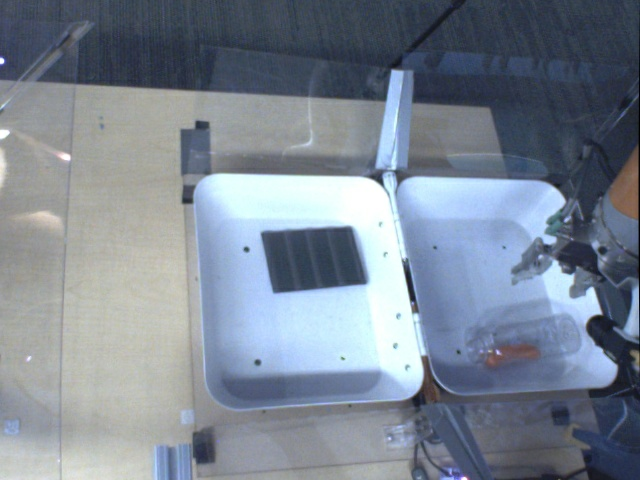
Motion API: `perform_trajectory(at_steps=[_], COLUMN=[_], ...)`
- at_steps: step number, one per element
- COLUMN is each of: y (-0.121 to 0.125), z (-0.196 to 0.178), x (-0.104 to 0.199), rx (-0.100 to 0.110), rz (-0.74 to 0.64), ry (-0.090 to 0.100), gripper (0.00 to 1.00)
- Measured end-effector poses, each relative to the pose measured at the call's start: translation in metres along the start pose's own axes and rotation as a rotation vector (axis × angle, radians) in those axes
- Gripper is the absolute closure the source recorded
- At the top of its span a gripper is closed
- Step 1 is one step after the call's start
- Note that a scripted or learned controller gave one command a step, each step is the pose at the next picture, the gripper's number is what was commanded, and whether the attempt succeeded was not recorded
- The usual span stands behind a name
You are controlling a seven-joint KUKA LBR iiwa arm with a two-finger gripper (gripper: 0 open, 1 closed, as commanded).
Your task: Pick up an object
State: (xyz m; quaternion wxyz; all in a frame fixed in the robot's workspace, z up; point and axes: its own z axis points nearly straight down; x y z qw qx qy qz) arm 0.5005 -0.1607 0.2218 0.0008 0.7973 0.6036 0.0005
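A clear plastic bottle (523, 341) with something orange inside lies on its side near the front of the right bin (455, 218). A dark ribbed rectangular pad (313, 258) lies flat in the left bin (225, 298). My gripper (553, 271) hangs over the right bin's right side, above and slightly behind the bottle. It is open, its two fingers spread apart with nothing between them. The orange band of the arm (628, 188) shows at the frame's right edge.
A metal post (395, 123) rises behind the seam between the bins. Clear panels stand at the left and behind the bins. Cables and fittings (440, 448) sit below the right bin's front rim. The wooden bench (100, 268) stretches to the left.
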Motion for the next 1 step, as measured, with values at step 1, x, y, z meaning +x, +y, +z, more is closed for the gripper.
perform_trajectory(at_steps=[1], y=[-0.0232], z=[0.1184], x=[0.0609], rx=[0.003], rz=[-0.064], ry=[0.001], gripper=[0.0])
